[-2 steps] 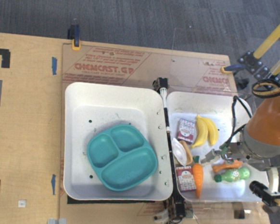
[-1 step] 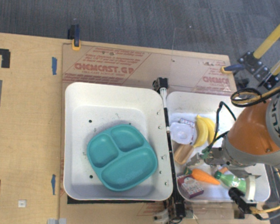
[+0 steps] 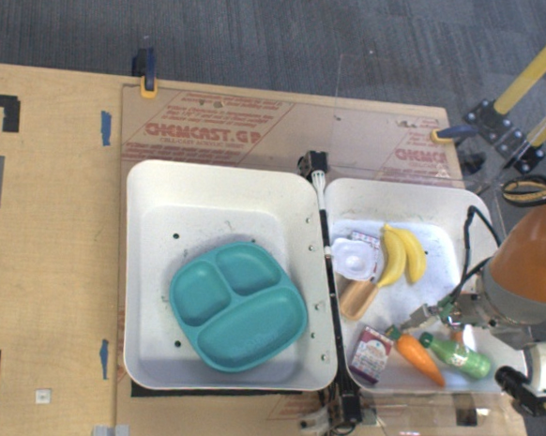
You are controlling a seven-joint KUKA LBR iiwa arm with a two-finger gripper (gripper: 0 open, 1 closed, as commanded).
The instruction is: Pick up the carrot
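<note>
The carrot (image 3: 420, 357) is found low in the right bin (image 3: 448, 203), lying slanted beside a green bottle (image 3: 461, 358). The end effector (image 3: 454, 311) is seen just above it. How wide it is opened cannot be told.

The arm (image 3: 531, 266) comes in over the right edge of the counter, its orange band above the grey wrist. The claw (image 3: 435, 314) hangs low, pointing toward the left. Cables run along the wrist. The state of the claw is not clear.
</note>
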